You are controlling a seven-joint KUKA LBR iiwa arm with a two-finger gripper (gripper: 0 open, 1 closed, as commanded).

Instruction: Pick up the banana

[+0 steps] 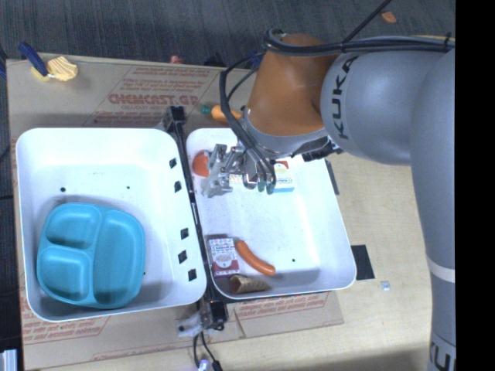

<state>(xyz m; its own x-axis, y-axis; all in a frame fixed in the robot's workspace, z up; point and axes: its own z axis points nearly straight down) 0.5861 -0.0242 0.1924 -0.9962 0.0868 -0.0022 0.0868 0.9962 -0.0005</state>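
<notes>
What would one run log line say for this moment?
arm: over right bin | gripper: low at bin's far end | banana: not identified | blue tray: left bin

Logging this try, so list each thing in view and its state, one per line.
gripper: low in the right bin, fingers unclear
blue tray: flat in the left bin
carrot: lying free
red packet: flat beside the carrot
brown item: lying at the near wall
</notes>
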